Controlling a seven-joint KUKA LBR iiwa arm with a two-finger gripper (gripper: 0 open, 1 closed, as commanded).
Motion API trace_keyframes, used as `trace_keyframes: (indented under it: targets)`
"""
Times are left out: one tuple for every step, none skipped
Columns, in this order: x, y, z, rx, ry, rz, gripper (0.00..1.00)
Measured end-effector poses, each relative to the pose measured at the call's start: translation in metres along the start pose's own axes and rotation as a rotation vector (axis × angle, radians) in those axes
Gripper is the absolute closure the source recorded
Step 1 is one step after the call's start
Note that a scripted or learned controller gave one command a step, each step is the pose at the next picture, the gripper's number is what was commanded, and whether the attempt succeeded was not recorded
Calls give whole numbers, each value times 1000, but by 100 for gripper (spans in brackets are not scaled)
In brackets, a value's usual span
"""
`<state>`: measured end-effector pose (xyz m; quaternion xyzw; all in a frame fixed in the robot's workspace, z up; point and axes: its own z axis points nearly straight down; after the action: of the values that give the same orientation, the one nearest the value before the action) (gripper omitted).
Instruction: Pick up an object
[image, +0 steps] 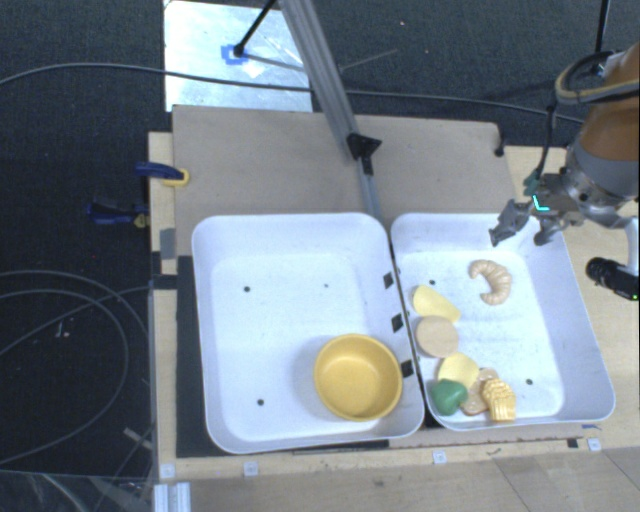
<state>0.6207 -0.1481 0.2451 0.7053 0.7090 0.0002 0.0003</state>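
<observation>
Croissant toy (491, 280) lies in the right bin (570, 330), upper middle of that bin, curved, tan. It sits below and slightly left of the gripper (524, 227), apart from it, not touching. Gripper hovers over the bin's upper right area, fingers spread open with nothing between them; one fingertip points left-down at about the bin's back wall. Grey arm with orange band (612, 140) comes in from the frame's right edge.

Lower left of the croissant: a pale yellow piece (434, 302), then a tan round disc (436, 337) just beneath it, touching. Further down near the bin's front: another yellow piece (458, 369), green item (448, 396), corn cob toy (499, 399), all clustered together.

Left bin (260, 270) holds a yellow bowl (357, 376) at its lower right, upright.

Blue clamp (120, 212) at frame's left, metal pole (325, 70) at the top.
</observation>
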Motion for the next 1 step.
trace_keyframes:
  targets:
    - [0,0,-1,-2,0,0,0]
